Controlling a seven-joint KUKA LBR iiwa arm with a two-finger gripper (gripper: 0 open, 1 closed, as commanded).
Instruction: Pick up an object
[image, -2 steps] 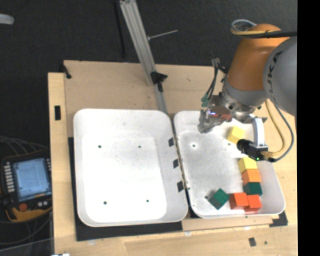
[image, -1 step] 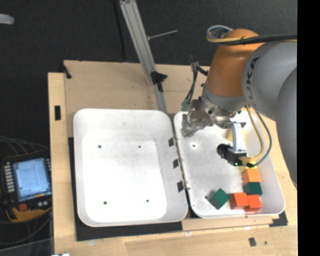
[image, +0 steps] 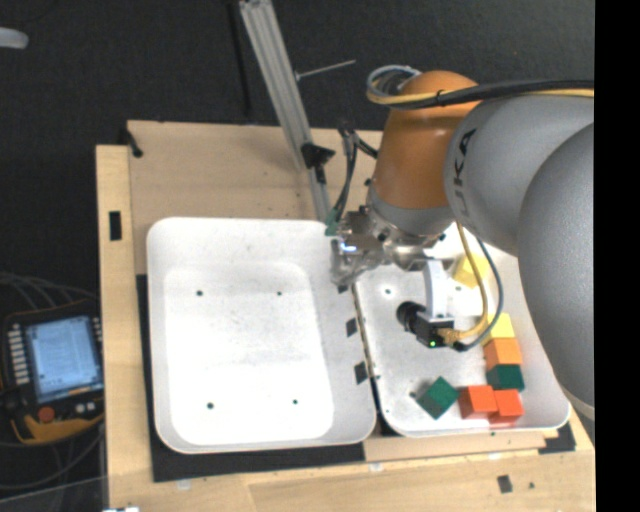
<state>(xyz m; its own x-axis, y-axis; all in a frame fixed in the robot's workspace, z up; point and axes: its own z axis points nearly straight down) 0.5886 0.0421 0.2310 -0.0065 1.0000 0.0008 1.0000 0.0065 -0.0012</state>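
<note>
My gripper (image: 347, 262) hangs low over the near-left corner of the right bin (image: 402, 424), close to the wall it shares with the left bin. Several blocks lie in the right bin. A dark green block (image: 436, 397) lies tilted at the front, with two orange blocks (image: 491, 401) just to its right. Behind them, along the right wall, stand a green block (image: 507, 377), an orange block (image: 503, 352) and a yellow block (image: 500, 327). Another yellow piece (image: 466, 270) peeks out under the wrist. All the blocks lie apart from the gripper.
The left bin (image: 160, 300) sits beside the right one on the wooden bench (image: 200, 160). A slanted metal pole (image: 285, 100) rises behind the bins. The big grey arm covers the right bin's far side. A teach pendant (image: 60, 360) lies off the bench at left.
</note>
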